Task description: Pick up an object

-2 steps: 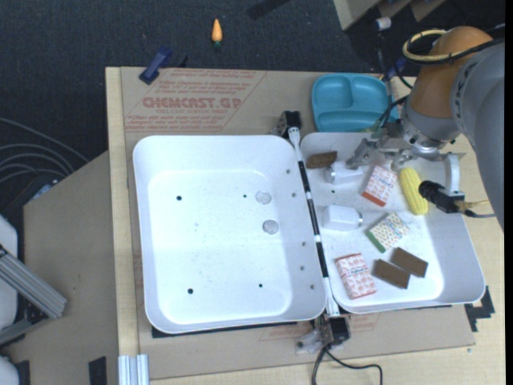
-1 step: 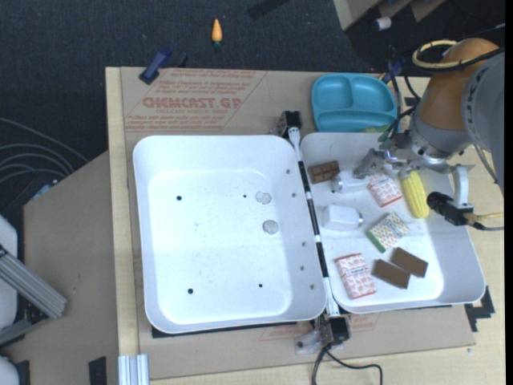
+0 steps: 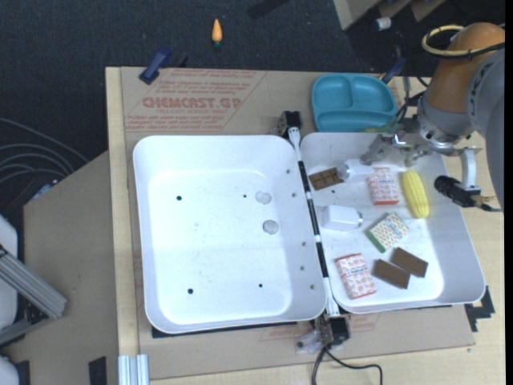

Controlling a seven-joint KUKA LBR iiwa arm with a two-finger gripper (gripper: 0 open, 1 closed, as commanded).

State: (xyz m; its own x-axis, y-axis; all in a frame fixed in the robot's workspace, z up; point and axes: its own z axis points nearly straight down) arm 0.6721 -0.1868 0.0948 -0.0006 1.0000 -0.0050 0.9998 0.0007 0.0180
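Note:
The right bin (image 3: 457, 247) holds several small items: a yellow corn cob (image 3: 414, 193), a red-and-white packet (image 3: 383, 187), a brown bar (image 3: 325, 179), a white block (image 3: 342, 216), a green-and-white packet (image 3: 388, 231), two brown blocks (image 3: 399, 267) and a second red-and-white packet (image 3: 355, 275). My gripper (image 3: 394, 152) hangs over the bin's far edge, just above the first packet and the corn. Its fingers (image 3: 375, 152) are spread open with nothing between them.
The left bin (image 3: 160, 239) has two small round discs (image 3: 267, 212) near its right wall. A teal divided plate (image 3: 353, 103) lies on the bench behind the right bin, close to the gripper. A blue clip (image 3: 155, 66) sits at the board's far left corner.

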